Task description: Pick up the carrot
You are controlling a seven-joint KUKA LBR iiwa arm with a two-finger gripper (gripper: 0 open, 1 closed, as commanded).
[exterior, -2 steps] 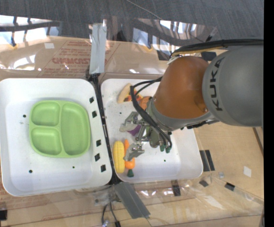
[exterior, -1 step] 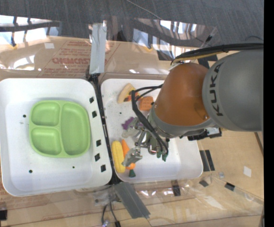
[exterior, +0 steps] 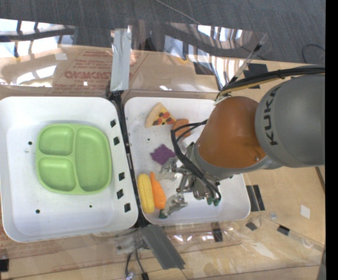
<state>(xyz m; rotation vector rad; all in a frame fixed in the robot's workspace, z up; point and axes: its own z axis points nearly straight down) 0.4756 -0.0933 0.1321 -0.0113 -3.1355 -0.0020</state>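
The orange carrot point(exterior: 158, 192) lies at the front left of the right bin point(exterior: 135, 133), beside a yellow corn cob point(exterior: 145, 193). My gripper point(exterior: 179, 194) hangs low over the bin just right of the carrot, its metal fingers point(exterior: 176, 203) pointing toward the front wall. The carrot is not between them; it rests on the bin floor. The arm's orange band covers the middle of the bin.
A pizza slice point(exterior: 160, 116) and an orange piece point(exterior: 182, 126) lie at the back of the right bin, with a purple piece point(exterior: 162, 154) in the middle. The left bin point(exterior: 17, 121) holds a green divided plate point(exterior: 74, 158).
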